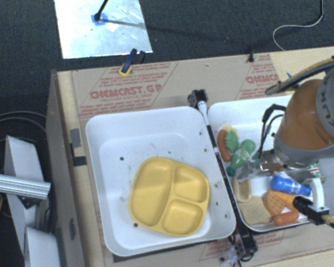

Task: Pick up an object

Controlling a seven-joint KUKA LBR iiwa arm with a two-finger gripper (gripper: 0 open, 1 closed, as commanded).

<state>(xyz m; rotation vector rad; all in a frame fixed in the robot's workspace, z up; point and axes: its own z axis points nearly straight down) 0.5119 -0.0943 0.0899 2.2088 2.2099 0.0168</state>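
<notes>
The arm (312,123) reached low into the right bin (246,110), whose toys clustered from nine to six o'clock: green pieces (241,150), a blue bottle (288,185), an orange item (277,202). The gripper (263,167) sat among them, its opening impossible to judge. No object looked lifted, so the pick seemingly remained undone.

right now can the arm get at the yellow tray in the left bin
Probably yes. The yellow tray lies alone and uncovered in the left bin, with nothing above it. The arm sits over the right bin, so it must cross the divider.
</notes>
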